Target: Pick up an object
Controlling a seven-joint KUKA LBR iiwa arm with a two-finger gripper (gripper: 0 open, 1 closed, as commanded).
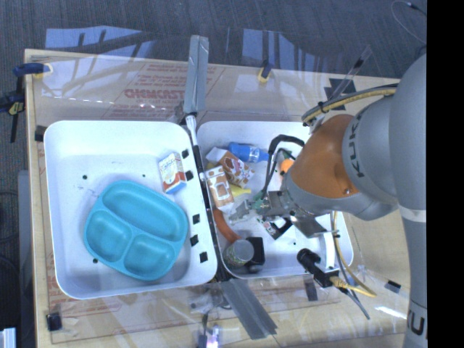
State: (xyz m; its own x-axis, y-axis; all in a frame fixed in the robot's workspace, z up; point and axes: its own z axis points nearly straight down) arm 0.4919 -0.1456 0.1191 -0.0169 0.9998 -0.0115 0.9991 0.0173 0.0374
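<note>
My gripper (267, 214) reaches down into the right bin (290, 133), near its middle, among a heap of small items. Close to it lie several snack packets (220, 185), a blue bottle (246, 152) at the far side, an orange strip (223, 230) and a dark round tin (241, 252) at the near edge. The orange wrist band hides much of what is under the arm.
The left bin (65, 151) holds a blue sectioned plate (135, 228) and a small red-and-white carton (171, 172) by the divider. A grey bar (194, 78) runs back from between the bins. Yellow-handled pliers (354, 285) lie outside the right bin's near corner.
</note>
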